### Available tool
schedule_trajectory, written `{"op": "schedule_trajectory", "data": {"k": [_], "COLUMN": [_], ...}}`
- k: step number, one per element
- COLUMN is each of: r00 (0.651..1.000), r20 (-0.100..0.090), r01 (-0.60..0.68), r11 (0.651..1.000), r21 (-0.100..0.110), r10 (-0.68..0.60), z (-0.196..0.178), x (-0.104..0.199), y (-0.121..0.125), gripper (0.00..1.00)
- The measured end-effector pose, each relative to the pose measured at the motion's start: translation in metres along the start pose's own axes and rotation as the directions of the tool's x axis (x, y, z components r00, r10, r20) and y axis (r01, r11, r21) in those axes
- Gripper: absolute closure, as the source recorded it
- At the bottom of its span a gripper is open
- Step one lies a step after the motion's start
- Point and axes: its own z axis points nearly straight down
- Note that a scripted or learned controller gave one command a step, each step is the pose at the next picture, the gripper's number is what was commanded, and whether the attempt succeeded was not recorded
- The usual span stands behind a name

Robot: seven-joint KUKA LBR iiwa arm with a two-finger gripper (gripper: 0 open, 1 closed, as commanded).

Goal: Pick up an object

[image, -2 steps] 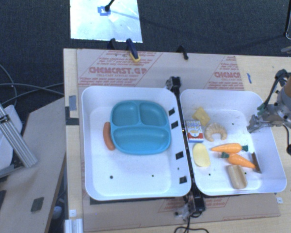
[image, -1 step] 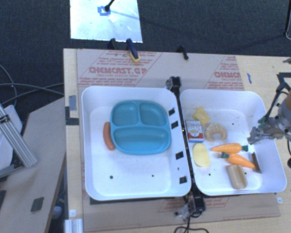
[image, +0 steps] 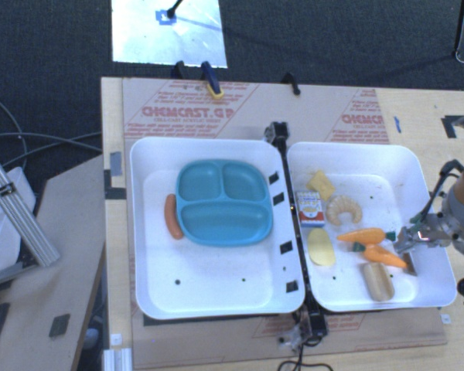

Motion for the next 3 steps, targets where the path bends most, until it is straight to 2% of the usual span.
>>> {"op": "schedule_trajectory", "data": {"k": [1,3], "r00": [1.000,1.000], "r20": [0.001,0.001], "r01": [0.005,0.002], "r11": [1.000,1.000], "r21": [-0.005,-0.004], "r10": [-0.005,-0.002], "z": [0.042,0.055], "x": [0.018,0.030], "y": [0.016,0.002], "gripper": [1.00,1.00]}}
